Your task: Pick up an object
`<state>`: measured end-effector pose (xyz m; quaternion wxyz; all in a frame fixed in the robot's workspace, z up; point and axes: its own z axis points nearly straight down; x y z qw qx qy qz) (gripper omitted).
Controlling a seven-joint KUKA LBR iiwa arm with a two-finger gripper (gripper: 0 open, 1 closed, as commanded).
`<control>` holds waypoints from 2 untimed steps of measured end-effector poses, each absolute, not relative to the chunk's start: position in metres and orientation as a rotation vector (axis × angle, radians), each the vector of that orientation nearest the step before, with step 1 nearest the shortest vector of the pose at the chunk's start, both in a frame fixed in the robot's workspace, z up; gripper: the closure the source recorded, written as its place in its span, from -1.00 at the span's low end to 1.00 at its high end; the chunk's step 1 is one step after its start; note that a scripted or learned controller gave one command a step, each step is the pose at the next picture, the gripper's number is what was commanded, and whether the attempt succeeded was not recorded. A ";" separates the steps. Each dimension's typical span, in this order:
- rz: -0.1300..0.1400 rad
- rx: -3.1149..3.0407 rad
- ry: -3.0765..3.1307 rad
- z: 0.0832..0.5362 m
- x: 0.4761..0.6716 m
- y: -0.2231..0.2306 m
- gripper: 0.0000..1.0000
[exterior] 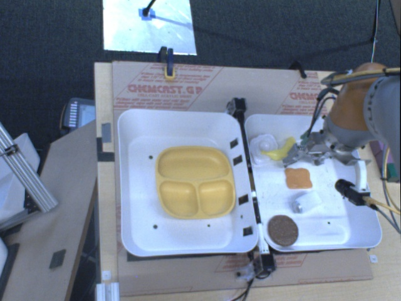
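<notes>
The right white bin (357, 231) holds several small things. A yellow banana-shaped piece (279, 149) lies at its far left beside a clear white cup (262, 145). Below them lies an orange toast-like square (299, 179), then a small white block (306, 201) and a round brown disc (283, 230) near the front edge. My gripper (296, 157) hangs low over the bin, its tip just right of the yellow piece and just above the orange square. Nothing shows as lifted from the bin floor.
The left white bin (135, 231) bears a yellow three-compartment tray (193, 182). A black divider with clips (244, 162) runs between the bins. The grey arm (369, 115) reaches in over the right bin's far right corner.
</notes>
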<state>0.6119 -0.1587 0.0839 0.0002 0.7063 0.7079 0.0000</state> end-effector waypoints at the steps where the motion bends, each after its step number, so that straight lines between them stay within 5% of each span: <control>1: 0.003 2.215 2.221 0.096 0.613 -0.159 1.00; 2: 0.006 2.213 2.220 0.159 0.618 -0.166 1.00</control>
